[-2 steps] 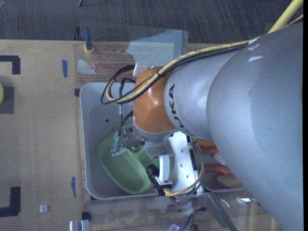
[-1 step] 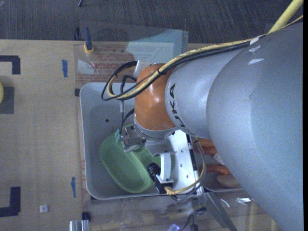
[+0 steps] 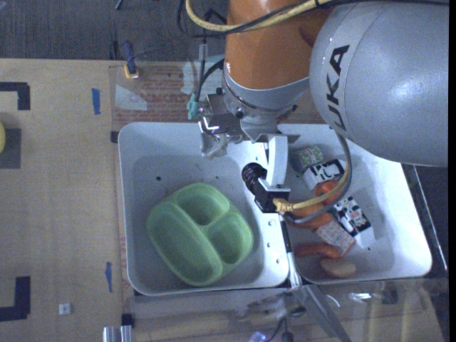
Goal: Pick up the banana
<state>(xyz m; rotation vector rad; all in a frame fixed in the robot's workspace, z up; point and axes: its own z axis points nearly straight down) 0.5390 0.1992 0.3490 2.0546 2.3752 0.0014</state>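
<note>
My gripper (image 3: 213, 145) hangs over the back of the left bin (image 3: 125, 191), just beyond the far edge of a green divided plate (image 3: 201, 235). Nothing shows beneath or in the gripper. The grey arm with its orange band (image 3: 274, 30) covers the upper right of the view and hides the back of the right bin (image 3: 419, 251). A small yellow shape (image 3: 2, 138) lies on the bench at the far left edge, cut off by the frame; I cannot tell what it is.
The right bin holds small printed boxes (image 3: 354, 216), orange pieces (image 3: 324, 189), a reddish stick (image 3: 315, 250) and a tan lump (image 3: 338, 267). A black cable fitting (image 3: 254, 177) with a yellow hose hangs above the bins' shared wall. Blue tape marks dot the wooden bench.
</note>
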